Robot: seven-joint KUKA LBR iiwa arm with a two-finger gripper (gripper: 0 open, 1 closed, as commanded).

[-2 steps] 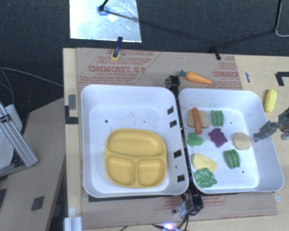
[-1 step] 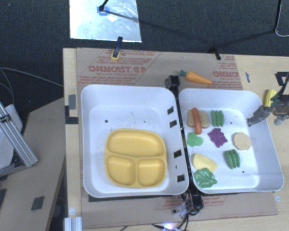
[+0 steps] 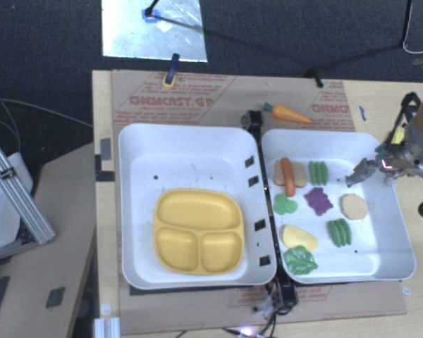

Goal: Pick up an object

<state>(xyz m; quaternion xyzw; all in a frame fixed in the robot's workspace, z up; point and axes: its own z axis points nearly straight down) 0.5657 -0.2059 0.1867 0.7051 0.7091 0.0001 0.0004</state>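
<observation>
The right bin [image 3: 391,255] holds several toy foods: a sausage in a bun [image 3: 287,176], ridged green beans [image 3: 317,172], a purple grape cluster [image 3: 318,201], a round beige cookie [image 3: 353,206], a small green leaf [image 3: 285,205], a yellow wedge [image 3: 298,236], a green lettuce piece [image 3: 300,260] and a green pod [image 3: 339,232]. My gripper [image 3: 357,174] hangs over the bin's upper right part, just above the cookie and right of the beans. Nothing is seen held in it.
The left bin [image 3: 137,189] carries a yellow divided plate [image 3: 199,229]. A toy carrot [image 3: 289,113] lies on the cardboard behind the bins. A blue and yellow clamp [image 3: 171,71] sits at the bench's far edge. The arm's body [image 3: 419,146] overhangs the right bin's right rim.
</observation>
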